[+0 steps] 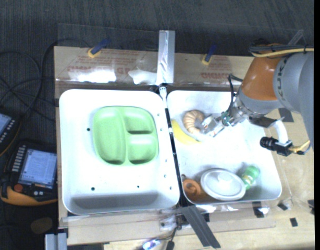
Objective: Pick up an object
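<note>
Two white bins side by side. Left bin holds a green divided tray, lying flat near centre. Right bin holds the clutter: a tan ridged object, shell- or pastry-like, at about 10 o'clock from that bin's centre, with a yellow piece, possibly a banana, just below and touching it; a white bowl at 6 o'clock; a brown object at the bowl's 9 o'clock, pressed against it; a green item at the bowl's 2 o'clock.

Gripper sits low at the tan object's 3 o'clock, just beside it — whether its tips are spread or closed cannot be told from this slant, and nothing is seen between them.

Likely target, as a judgement: the tan object or the yellow piece.

Risks: the tan object looks rounded and ridged, so it may squirt out sideways. The yellow piece lies against it — the two could shift together or snag. Both sit close to the centre divider, where a finger could catch the wall.

Faint reddish print on the clear sheet at the bench's 12 o'clock edge; not legible.
</note>
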Available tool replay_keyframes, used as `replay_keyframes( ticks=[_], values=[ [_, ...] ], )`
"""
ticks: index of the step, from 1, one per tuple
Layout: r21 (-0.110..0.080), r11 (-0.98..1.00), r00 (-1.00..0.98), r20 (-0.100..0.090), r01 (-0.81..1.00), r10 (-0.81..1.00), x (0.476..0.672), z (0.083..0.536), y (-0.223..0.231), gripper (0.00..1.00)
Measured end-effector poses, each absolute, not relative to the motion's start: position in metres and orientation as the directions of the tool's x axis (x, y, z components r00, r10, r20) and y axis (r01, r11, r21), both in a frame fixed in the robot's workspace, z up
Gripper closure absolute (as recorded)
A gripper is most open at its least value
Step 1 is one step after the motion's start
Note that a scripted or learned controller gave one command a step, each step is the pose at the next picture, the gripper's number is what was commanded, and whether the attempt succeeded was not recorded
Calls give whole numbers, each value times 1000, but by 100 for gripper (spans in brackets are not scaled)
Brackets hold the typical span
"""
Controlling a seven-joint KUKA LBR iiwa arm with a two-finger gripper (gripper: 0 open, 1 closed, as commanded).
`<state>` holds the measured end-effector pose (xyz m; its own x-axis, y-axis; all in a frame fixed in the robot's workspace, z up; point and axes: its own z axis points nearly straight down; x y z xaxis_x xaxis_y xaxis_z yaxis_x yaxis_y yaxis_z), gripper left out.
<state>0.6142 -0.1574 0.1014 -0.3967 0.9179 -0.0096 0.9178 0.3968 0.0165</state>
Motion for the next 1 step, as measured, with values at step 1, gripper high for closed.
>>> replay_keyframes(
  ticks=[1],
  values=[
    [-1,39,-39,-3,999,999,610,212,-144,100]
  ],
)
